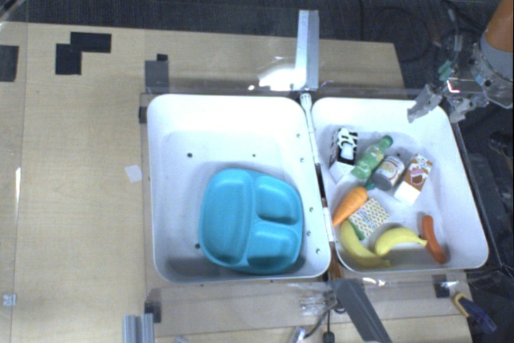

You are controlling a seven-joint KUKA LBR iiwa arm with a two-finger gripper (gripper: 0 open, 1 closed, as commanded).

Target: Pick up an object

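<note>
The robot's hand [438, 99] hangs at the top right corner of the right white plastic bin [474, 197], up by the rim. I cannot tell if it is spread or pressed together — it is too small and blurry. Nothing is in it that I can see.

This looks like the very first step: the hand has to get over a thing before it can grab one. All the small things lie in the right bin, below and to the left of the hand. Nearest are a green plastic bottle [371, 158], a small round tin can [389, 170] and a red and white carton [416, 173], packed close together. Further down lie an orange toy carrot [348, 206], a yellow toy banana [399, 239] and a red toy sausage [433, 238].

The left white bin [165, 173] has a blue plastic plate with sections [251, 220].

Next, I think, the hand must move in over one thing — the sausage sits a bit apart — then go down.
</note>
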